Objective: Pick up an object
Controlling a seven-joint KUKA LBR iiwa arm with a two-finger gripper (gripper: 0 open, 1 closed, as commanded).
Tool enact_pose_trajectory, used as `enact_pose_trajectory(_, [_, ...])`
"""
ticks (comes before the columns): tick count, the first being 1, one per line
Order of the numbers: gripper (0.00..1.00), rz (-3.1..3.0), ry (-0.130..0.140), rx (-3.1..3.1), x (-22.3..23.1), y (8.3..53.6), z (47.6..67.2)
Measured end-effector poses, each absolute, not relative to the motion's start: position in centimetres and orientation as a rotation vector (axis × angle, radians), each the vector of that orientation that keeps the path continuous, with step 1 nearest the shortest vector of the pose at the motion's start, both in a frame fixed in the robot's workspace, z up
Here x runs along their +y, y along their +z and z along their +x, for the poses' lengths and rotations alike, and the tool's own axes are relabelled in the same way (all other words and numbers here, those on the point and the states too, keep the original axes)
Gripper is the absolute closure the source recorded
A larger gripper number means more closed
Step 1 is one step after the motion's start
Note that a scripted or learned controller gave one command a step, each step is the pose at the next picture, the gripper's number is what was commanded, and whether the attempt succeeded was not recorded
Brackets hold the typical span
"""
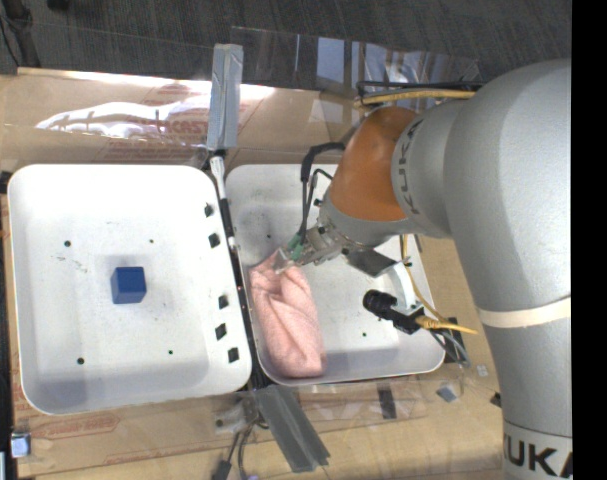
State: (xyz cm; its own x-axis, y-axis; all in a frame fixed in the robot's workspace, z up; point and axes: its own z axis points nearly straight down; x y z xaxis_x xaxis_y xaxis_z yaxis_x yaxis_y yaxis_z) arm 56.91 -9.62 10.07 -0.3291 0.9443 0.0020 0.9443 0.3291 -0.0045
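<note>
A pink cloth [287, 318] lies along the left side of the right bin [383, 363], bunched lengthwise. My gripper [295, 251] reaches down from the orange-banded wrist and sits at the cloth's upper end, touching or just above it. The wrist hides most of the gripper. A small blue cube [129, 284] rests in the middle of the left bin [43, 363], far from the gripper.
The grey arm covers the right bin's upper right part and the bench to its right. A black fitting with a yellow cable [403, 311] hangs over the right bin's floor. Black clips [223, 303] line the wall between the bins.
</note>
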Motion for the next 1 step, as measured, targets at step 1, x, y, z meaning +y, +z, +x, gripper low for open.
enact_pose_trajectory(1, [0.00,-1.817,0.004,-2.558,-9.64,10.08,56.91])
